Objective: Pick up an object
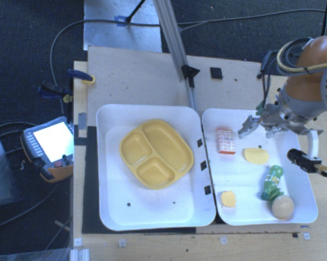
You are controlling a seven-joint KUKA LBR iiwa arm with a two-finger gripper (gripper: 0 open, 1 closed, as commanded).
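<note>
Jaws: two grey fingers spread apart, nothing between them; one tip points left toward the red-and-white packet, the other sits lower right near the bin's far-right part.
Gripper (261, 127): hangs over the upper part of the right bin, under the arm's orange band, touching no object as far as the camera view shows.
Right bin (211, 155): shallow, white, next to the left bin along a shared middle edge.
Red-and-white packet (226, 141): flat in the right bin's upper left, just left of the nearer fingertip, apart from it.
Yellow slice (256, 155): pale, flat, below the gripper, near the packet's right side but not touching it.
Green bottle (272, 182): lies tilted in the right bin's lower right, its lower end touching or just beside the beige ball; which, I cannot tell.
Beige ball (282, 207): close to the bin's front right corner.
Small yellow round piece (228, 199): alone in the right bin's lower left, near the middle edge.
Open room, right bin: bare white floor in the centre, between the slice, the bottle and the round piece.
Left bin (112, 206): holds a yellow divided tray (156, 153), tilted, in its middle; bare floor all round it.
Bench (133, 78): tan board beyond the bins, with a metal pole (175, 36) slanting down to the bins' upper junction.
</note>
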